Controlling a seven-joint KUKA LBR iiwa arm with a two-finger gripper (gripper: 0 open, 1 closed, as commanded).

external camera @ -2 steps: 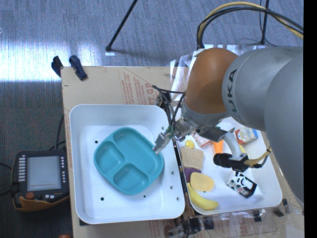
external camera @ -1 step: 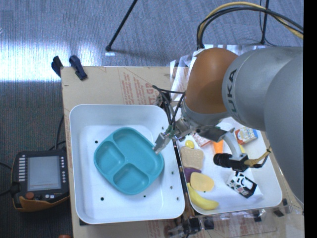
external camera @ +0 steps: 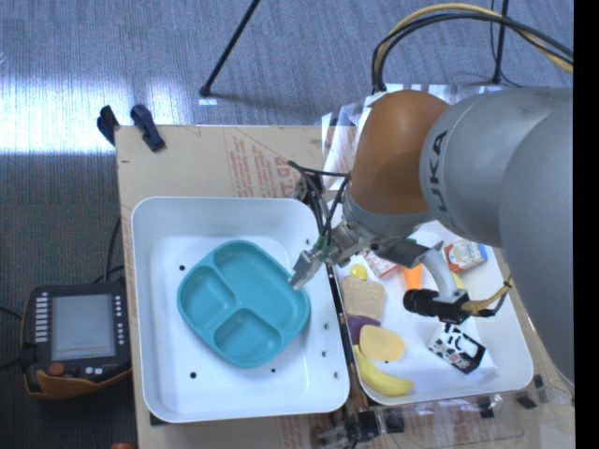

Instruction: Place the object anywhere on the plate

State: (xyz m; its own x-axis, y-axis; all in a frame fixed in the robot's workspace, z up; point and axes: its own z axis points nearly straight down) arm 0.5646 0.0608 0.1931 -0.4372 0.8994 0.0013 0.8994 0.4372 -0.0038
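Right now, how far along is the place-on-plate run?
Done: nothing visibly on the teal plate; its three compartments look bare. In hand: the gripper is at the plate's right rim in the left bin, but whether it carries an object is not discernible. Left: getting an object onto the plate. The banana, toast slice and other toy foods lie in the right bin.

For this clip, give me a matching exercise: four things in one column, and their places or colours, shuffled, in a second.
Things:
1. plate
2. banana
3. clamps
4. handheld screen unit

Descriptions:
A. on the floor, left of the bench
B. teal, with three compartments, in the left bin
C. yellow, at the near edge of the right bin
D. dark blue, at the bench's far left corner

Pairs: 1-B, 2-C, 3-D, 4-A
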